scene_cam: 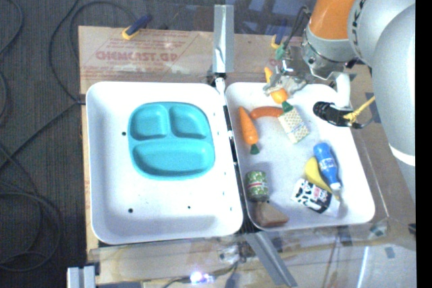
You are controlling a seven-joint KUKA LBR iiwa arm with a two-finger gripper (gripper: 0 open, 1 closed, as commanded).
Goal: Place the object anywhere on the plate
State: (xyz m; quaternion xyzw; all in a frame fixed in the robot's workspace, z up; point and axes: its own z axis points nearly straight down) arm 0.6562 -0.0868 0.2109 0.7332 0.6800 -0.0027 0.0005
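Risk item: gripper (pixel 283 81) poised at right bin (pixel 364 212) far rim nr carrot (pixel 248 126), jaw state not discernible; neighbour items may be snagged, teal plate (pixel 172 139) in left bin missed

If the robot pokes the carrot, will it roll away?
Probably a little. The carrot looks round and smooth, lying flat in the right bin, so a sideways nudge could roll it. Its tapered shape would likely curve its path. It looks like stiff plastic, so it shouldn't bend or squash.
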